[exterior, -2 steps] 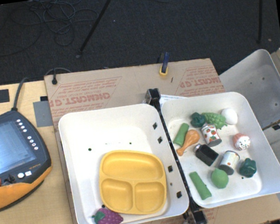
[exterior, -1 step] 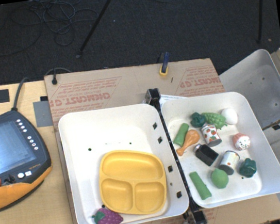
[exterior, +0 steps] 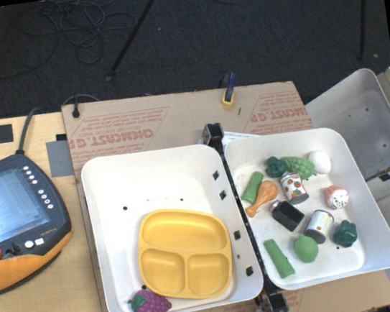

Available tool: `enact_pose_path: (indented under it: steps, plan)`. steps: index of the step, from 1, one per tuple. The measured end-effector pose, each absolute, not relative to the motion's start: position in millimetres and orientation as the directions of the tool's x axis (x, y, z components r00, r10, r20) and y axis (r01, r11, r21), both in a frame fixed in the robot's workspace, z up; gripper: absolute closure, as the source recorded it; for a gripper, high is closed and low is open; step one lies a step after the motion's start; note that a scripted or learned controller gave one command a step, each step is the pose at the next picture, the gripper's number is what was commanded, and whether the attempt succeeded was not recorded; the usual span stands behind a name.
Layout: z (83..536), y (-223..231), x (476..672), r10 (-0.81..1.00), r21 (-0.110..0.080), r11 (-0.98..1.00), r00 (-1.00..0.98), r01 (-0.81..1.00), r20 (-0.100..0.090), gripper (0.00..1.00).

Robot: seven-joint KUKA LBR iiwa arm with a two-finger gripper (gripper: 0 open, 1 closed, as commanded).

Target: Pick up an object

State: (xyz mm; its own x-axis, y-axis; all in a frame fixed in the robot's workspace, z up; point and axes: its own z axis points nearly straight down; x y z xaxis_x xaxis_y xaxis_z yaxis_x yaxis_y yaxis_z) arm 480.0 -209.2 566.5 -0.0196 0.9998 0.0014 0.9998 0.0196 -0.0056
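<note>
Two white bins sat side by side on a cardboard-covered bench (exterior: 139, 123) as a picking trial stood at its opening step, with nothing yet lifted. The right bin (exterior: 370, 234) held a loose scatter of small toys: a toy drumstick (exterior: 261, 196) just beside a green stick (exterior: 252, 187), a black block (exterior: 287, 215), a green ball (exterior: 305, 249), a small can (exterior: 317, 223), a white egg (exterior: 319, 161) and a second green stick (exterior: 278, 258) lying nearer the front wall. The left bin (exterior: 107, 201) carried a yellow divided plate (exterior: 184, 251) with a purple grape bunch (exterior: 151, 303) touching its front corner. A control tablet (exterior: 14, 208) rested at the bench's left. The state of the gripper could not be told. The next move would likely call for a descent over one well-separated piece, perhaps the green ball or the front stick, rather than the crowded cluster toward the back.
</note>
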Motion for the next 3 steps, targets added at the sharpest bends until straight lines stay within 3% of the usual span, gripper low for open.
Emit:
enact_pose_path:
  steps: [1,2,3]
  plan:
    - [576,-207,481.6,1.000,-0.007,0.029,-0.029,1.000,0.002,1.00]
    - [535,-75,476.3,1.000,-0.007,0.014,-0.014,1.000,0.004,1.00]
    - [537,-157,475.5,1.000,-0.002,-0.007,0.007,1.000,-0.002,1.00]
